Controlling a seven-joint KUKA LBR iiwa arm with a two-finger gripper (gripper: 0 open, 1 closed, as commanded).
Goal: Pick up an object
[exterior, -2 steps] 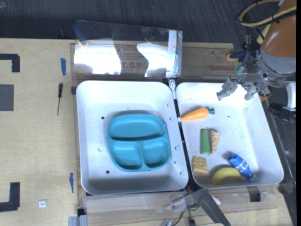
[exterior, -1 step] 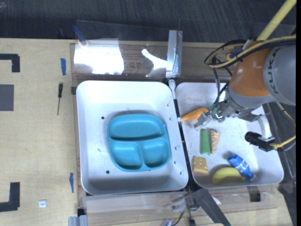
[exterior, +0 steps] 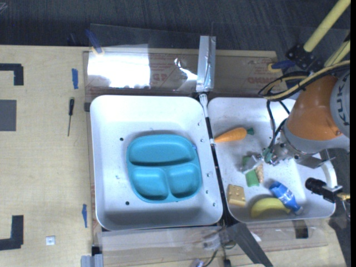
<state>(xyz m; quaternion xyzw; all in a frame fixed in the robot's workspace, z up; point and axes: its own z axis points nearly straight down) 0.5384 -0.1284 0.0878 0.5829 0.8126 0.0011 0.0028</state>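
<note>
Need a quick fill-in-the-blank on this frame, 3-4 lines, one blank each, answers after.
1. The blue divided tray lies in the ____ bin.
2. The carrot lies in the right bin, near its ____ edge.
3. The banana touches the ____ bottle.
4. The arm's band above the wrist is ____.

Answers: left; far; blue; orange

Pale wooden bench (exterior: 39, 166) with black markings, dark grey floor (exterior: 167, 4) beyond.
</note>
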